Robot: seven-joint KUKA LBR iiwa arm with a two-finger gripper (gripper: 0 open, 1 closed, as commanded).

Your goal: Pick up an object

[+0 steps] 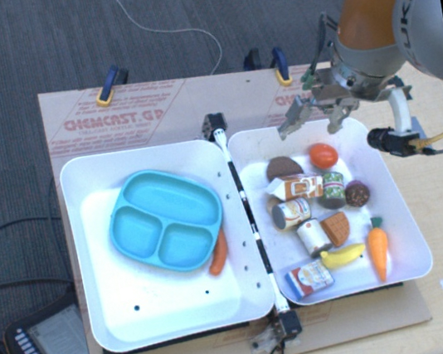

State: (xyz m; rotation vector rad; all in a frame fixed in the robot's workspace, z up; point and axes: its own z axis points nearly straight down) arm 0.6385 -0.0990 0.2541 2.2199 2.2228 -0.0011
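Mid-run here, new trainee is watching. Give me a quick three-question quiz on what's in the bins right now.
1. True or false: the blue divided plate lies in the left bin.
2. What lies against that plate's right edge? A) a banana B) a carrot C) a tomato
3. Fill in: the gripper hangs open over the far rim of the ____ bin, near the tomato.

Key: 1 true. 2 B, the small carrot; the banana is in the right bin. 3 right.
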